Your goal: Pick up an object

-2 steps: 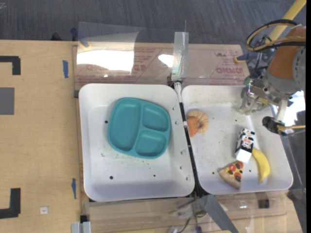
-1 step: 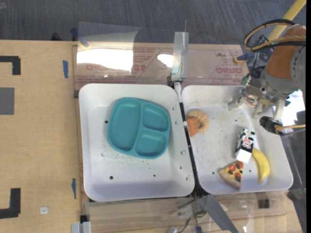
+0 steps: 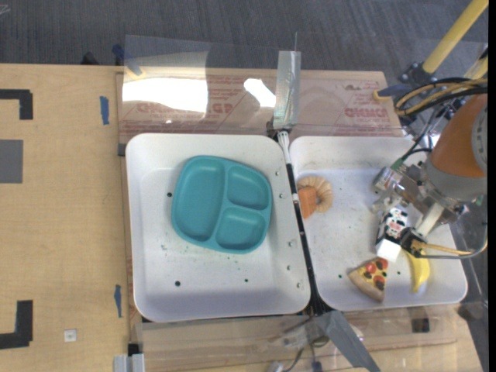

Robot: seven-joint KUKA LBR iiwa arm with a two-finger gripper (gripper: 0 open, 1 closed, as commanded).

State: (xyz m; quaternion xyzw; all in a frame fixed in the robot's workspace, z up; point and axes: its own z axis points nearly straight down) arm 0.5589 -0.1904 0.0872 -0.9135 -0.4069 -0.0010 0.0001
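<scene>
Over right bin (image 3: 333,157), near-right part, gripper (image 3: 394,239) hangs low; whether fingers are apart or together, you cannot tell. Pizza slice (image 3: 370,276) lies just near-left of it, banana (image 3: 418,272) just right, long axis running near-far. Croissant (image 3: 314,195) further left.

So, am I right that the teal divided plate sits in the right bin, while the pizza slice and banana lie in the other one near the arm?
Not quite: the camera view shows the teal divided plate in the left bin, not the right. The pizza slice and banana do lie in the other bin, the right bin, near the arm.
</scene>
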